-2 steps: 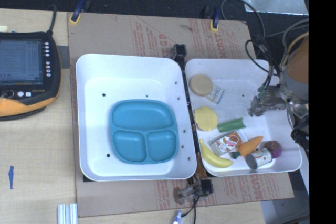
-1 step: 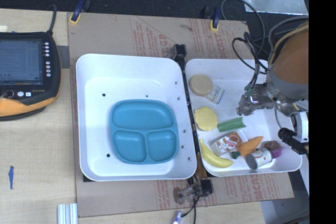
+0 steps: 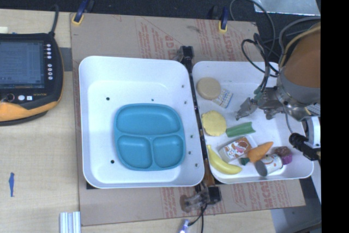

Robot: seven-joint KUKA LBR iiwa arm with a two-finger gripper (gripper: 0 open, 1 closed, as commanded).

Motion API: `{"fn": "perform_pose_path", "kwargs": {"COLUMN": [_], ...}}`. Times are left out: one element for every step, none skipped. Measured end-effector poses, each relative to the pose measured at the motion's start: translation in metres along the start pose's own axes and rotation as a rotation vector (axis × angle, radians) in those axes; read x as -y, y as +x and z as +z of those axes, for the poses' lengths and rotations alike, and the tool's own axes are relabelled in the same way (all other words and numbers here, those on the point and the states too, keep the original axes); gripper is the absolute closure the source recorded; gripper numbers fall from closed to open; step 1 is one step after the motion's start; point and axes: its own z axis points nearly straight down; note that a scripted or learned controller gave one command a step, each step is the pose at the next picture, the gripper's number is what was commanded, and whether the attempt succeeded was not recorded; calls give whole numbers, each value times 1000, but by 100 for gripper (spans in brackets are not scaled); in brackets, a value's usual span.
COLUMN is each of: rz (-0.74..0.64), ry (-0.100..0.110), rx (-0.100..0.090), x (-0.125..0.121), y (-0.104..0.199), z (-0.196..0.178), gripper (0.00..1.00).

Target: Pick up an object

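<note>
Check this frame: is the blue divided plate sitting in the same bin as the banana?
No, the blue plate lies in the left bin, while the banana lies in the right bin with the other food items.

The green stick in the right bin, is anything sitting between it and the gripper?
Nothing visible does. The gripper hangs just above and right of the green stick, with bare white bin floor between them. The yellow disc lies on its far side, left of it.
</note>
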Motion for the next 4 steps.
{"fn": "perform_pose_path", "kwargs": {"rz": [0,3,-1,-2], "ry": [-1,-3,-1,-1], "rx": [1,0,2,2], "x": [52,4,5,5], "y": [33,17,16,16], "z": [69,68,58,58], "gripper": [0,0,100,0]}}
